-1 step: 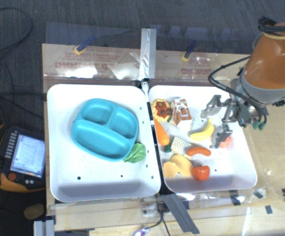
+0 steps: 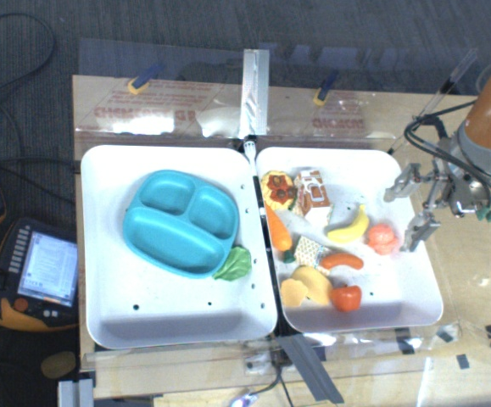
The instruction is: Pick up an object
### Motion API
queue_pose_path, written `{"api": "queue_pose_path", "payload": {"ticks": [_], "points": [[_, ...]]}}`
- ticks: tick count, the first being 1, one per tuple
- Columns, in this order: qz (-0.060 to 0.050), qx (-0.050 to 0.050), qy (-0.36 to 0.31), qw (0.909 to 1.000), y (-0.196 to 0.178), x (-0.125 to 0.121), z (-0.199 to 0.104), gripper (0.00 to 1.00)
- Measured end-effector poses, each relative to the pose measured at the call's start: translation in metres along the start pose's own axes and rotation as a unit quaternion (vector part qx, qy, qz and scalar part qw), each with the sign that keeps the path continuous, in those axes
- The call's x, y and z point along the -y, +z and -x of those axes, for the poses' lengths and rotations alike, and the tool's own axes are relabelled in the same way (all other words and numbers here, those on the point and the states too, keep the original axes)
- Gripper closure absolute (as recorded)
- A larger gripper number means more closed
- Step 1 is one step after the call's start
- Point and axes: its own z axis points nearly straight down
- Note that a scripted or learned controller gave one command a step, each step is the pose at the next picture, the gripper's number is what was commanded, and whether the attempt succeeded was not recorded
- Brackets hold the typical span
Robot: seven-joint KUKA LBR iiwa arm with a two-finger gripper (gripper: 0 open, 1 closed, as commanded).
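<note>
The right bin (image 2: 415,299) holds a heap of toy food: a yellow banana (image 2: 352,225), a pink peach (image 2: 382,238), a red sausage (image 2: 341,261), a red tomato (image 2: 346,297), an orange carrot (image 2: 279,230), a pizza slice (image 2: 277,189) and a small printed box (image 2: 312,191). My gripper (image 2: 410,206) hangs over the right edge of this bin, just right of and above the peach. Its fingers (image 2: 403,183) are spread open and nothing is between them.
The left bin (image 2: 109,312) holds a blue divided plate (image 2: 181,220) with a green leaf (image 2: 235,264) at its lower right. A yellow lumpy piece (image 2: 304,288) lies at the right bin's front. A handheld pendant (image 2: 33,274) lies on the floor at left.
</note>
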Motion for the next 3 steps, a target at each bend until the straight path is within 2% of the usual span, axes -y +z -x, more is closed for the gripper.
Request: {"api": "queue_pose_path", "payload": {"ticks": [1, 2, 3], "points": [[0.000, 0.001, 0.079, 0.9969, -0.104, 0.008, 0.053, 0.00], [0.001, -0.001, 0.124, 0.9922, 0.037, 0.005, 0.023, 0.00], [0.000, 0.000, 0.195, 0.9807, 0.142, 0.011, 0.009, 0.00]]}}
